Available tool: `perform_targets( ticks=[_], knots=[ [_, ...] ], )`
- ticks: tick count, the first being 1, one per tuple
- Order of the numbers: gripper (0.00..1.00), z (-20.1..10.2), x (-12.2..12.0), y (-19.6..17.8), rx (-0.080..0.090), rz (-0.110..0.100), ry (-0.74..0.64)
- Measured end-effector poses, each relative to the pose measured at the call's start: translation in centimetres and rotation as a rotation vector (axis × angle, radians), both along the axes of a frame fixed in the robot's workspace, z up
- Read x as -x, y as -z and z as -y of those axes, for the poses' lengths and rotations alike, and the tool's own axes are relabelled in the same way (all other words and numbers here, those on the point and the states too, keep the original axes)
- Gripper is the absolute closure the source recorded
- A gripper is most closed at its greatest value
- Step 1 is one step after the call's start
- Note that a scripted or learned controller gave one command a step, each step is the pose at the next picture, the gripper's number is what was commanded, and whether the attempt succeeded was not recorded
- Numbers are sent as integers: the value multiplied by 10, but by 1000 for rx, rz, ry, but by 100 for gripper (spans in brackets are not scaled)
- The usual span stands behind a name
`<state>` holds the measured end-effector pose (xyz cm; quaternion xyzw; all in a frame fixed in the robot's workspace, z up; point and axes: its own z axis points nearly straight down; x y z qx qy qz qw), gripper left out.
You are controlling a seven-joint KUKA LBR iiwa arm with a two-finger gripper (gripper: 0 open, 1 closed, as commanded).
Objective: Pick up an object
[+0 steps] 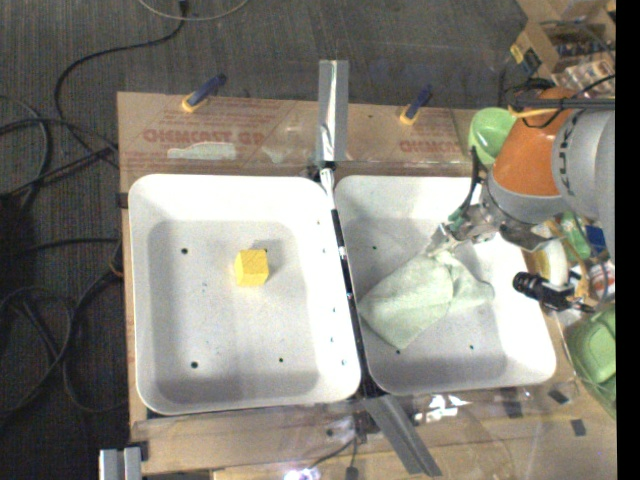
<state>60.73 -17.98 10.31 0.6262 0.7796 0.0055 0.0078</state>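
Just below pincer (447, 240), pale cloth (415, 300), right bin (520, 363)

a robotics laboratory is shown. two shallow white bins (340, 268) are mounted side by side on a cardboard-covered bench (250, 138), the sheet being held by clamps (203, 92). a grey industrial arm with an orange band (530, 163) is seen at the right. loose black cables (60, 118) are trailed across dark carpet (60, 28), and cardboard boxes (560, 13) are stacked in the upper right corner.
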Motion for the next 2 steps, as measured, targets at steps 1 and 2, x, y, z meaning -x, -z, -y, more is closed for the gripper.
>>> perform_targets(
  ticks=[1, 2],
  knots=[
    [100, -79, -39, -115, 0, -18, -49],
    [100, -106, -60, -79, -1, -22, 171]
  ],
)
